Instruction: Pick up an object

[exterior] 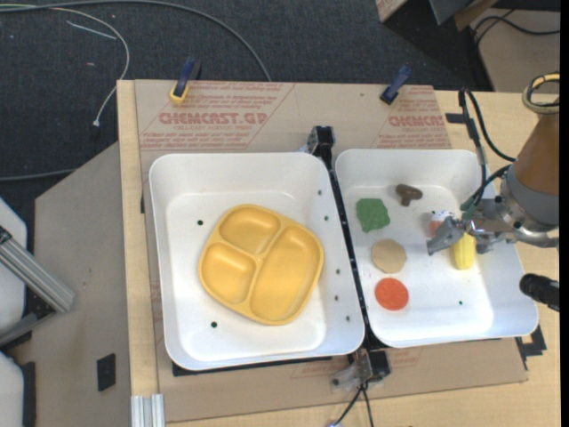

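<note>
Left bin (178, 194): yellow divided plate (260, 262). Right bin (427, 323): green piece (372, 213), tan disc (388, 256), red disc (392, 294), brown lump (408, 193). Claw (447, 235) low at the bin's right; open or closed, cannot tell. Yellow object (464, 254) just right of it, touching.

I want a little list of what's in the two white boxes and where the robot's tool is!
left bin: yellow divided plate
right bin: green piece, brown piece, tan round piece, red round piece, yellow piece
tool: low over the right bin, beside the yellow piece
arm: reaches in from the right
picked up yet: nothing seen between the fingers
</note>
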